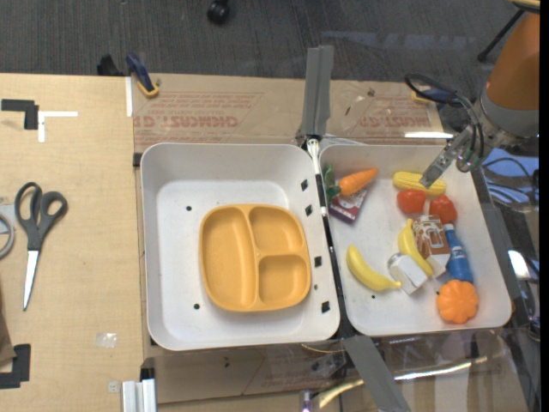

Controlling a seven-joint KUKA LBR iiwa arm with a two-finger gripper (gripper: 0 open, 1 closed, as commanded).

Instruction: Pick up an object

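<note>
Right bin crowded, left bin roomier

Toys pack your right bin; its near-left corner is open. A yellow tray fills the left bin's middle.

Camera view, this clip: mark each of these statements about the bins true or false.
1. The yellow divided plate lies in the left bin. True.
2. The toy carrot lies in the left bin. False: it lies in the right bin, near the top left corner.
3. The scissors lie on the bench, outside both bins. True.
4. The small orange pumpkin sits on the divided plate. False: it sits in the right bin's lower right corner.
5. The gripper is above the right bin's upper part, at a yellow toy. True.
</note>
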